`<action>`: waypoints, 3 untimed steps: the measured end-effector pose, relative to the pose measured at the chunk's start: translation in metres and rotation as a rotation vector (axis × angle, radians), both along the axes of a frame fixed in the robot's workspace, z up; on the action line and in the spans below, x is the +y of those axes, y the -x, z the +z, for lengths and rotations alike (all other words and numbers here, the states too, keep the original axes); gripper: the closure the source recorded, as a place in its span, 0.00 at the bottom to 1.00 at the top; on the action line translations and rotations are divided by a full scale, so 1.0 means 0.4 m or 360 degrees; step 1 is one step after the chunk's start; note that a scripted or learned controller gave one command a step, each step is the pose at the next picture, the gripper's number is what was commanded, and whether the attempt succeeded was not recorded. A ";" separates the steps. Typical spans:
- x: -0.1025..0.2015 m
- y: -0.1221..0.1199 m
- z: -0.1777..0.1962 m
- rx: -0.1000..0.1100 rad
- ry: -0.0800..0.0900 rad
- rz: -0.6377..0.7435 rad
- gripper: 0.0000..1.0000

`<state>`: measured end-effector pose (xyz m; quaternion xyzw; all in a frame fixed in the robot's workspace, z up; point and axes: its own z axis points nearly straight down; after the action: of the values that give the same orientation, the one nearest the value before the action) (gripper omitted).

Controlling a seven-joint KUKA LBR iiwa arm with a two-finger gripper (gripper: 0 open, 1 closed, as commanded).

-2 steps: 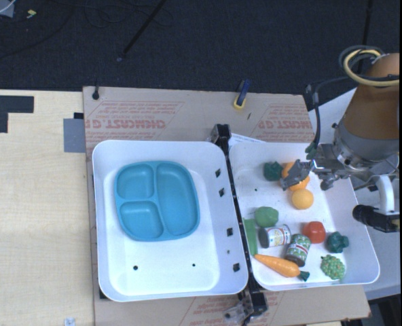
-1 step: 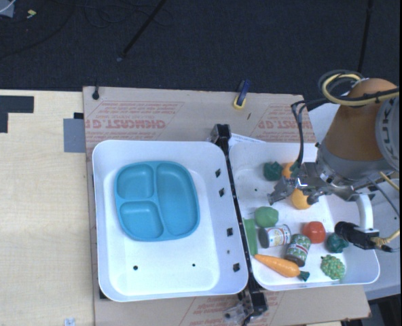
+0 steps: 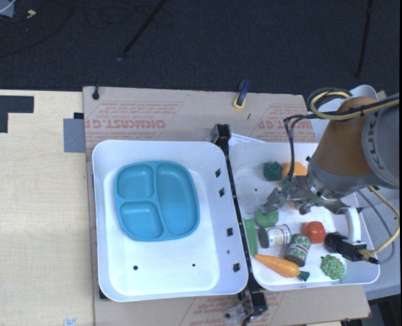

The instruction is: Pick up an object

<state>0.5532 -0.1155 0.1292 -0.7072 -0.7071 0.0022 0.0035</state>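
While the jaws (image 3: 277, 199), whose state I cannot tell, hang over the right bin (image 3: 371, 274), one carrot (image 3: 278, 265) and two cans (image 3: 287, 242) lie there.

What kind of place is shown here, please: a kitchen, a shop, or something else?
Most likely a robotics lab bench. A robot arm reaches over two white bins on cardboard; one holds toy foods such as a carrot, and loose cables trail nearby.
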 end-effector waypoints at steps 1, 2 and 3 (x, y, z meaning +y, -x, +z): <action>0.005 0.002 -0.111 -0.0003 0.0000 -0.0001 0.00; 0.000 0.000 -0.078 -0.0007 0.0001 -0.0012 1.00; -0.016 -0.010 0.032 -0.0014 0.0003 -0.0014 1.00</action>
<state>0.5570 -0.1219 0.1421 -0.7103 -0.7039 -0.0001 -0.0003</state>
